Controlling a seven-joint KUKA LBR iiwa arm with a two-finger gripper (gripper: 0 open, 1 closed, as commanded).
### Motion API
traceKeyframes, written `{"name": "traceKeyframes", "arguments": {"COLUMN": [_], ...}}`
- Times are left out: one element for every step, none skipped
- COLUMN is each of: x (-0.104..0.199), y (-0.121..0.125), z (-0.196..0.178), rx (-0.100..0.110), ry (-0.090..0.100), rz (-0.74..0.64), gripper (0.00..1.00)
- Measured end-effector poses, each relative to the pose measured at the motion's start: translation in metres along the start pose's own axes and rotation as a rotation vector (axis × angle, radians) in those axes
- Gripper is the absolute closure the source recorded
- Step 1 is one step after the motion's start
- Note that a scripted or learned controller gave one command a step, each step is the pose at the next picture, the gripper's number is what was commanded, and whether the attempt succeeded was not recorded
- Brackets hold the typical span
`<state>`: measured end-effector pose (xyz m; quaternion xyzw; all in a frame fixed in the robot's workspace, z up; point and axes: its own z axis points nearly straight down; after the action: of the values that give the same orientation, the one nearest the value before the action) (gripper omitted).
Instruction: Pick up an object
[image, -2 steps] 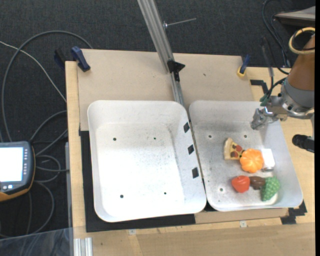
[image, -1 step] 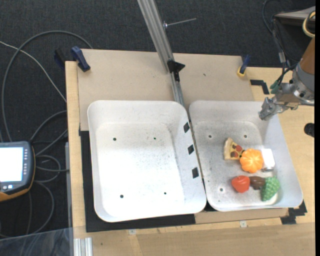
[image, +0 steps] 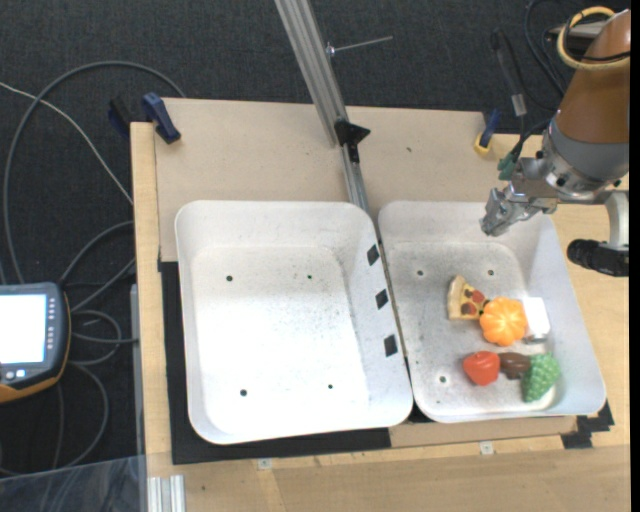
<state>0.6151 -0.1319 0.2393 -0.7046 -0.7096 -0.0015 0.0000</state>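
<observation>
My gripper (image: 496, 222) hangs over the far edge of the right bin (image: 440, 225), with nothing seen between its fingers. Toy foods lie in the near right part of that bin. A pizza slice (image: 464, 298) sits furthest back, and an orange pumpkin (image: 503, 320) lies just beyond it to the right. A white block (image: 535, 317) rests beside the pumpkin. Nearer the front lie a red tomato (image: 481, 367), a small brown piece (image: 514, 364) and green grapes (image: 541, 377). The gripper is well behind all of them.
The left bin (image: 270, 320) stands beside the right one, with black clips along the shared wall. A slanted metal pole (image: 325, 80) rises behind the bins. A tablet (image: 25, 330) and cables lie off the bench at left.
</observation>
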Motion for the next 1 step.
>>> {"name": "traceKeyframes", "arguments": {"x": [0.0492], "y": [-0.0024], "z": [0.0094], "rx": [0.005], "ry": [0.001], "rz": [0.001], "gripper": [1.00]}}
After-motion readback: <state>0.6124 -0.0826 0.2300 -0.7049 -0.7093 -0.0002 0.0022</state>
